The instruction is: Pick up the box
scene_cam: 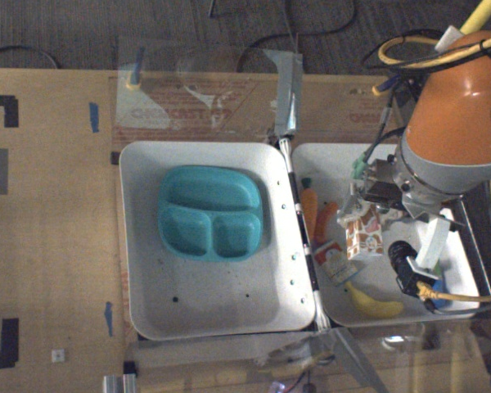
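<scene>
One teal tray (pixel 210 223) occupies left bin (pixel 204 301); right bin (pixel 331 166) holds box (pixel 364 234), banana (pixel 372 303).

Well left of the gripper (pixel 368 210), teal divided plate (pixel 211 223) flat in the left bin (pixel 139 244), orange carrot (pixel 309 210) and red piece (pixel 326 218) just left of it, banana (pixel 373 303) nearer the right bin (pixel 331 170) front rim

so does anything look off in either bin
Nothing spilled or broken. The small patterned box leans askew in the right bin, next to the gripper; the teal divided plate lies flat in the left bin.
</scene>
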You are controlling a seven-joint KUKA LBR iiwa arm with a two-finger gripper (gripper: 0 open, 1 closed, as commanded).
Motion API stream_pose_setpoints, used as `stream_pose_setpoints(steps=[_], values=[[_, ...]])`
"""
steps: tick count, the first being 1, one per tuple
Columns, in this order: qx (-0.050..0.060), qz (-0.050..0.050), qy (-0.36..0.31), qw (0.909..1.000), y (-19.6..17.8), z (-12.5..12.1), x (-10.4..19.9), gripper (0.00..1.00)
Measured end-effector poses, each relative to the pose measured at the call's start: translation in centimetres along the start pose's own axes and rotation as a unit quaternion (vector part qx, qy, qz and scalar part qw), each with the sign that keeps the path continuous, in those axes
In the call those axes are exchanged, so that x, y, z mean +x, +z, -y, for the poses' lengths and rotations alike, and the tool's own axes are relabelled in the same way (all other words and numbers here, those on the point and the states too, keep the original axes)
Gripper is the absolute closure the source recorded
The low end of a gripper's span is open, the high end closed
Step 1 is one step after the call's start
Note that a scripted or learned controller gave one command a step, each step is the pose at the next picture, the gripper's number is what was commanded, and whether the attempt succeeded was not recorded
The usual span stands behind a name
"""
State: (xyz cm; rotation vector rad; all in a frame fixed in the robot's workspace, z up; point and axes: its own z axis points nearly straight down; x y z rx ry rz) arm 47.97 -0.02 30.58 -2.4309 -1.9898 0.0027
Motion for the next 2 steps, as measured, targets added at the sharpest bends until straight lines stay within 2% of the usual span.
stream_pose_setpoints(steps=[2], values=[[0.0,0.001,-0.004,1.0,-1.84,-0.04,0.3,1.0]])
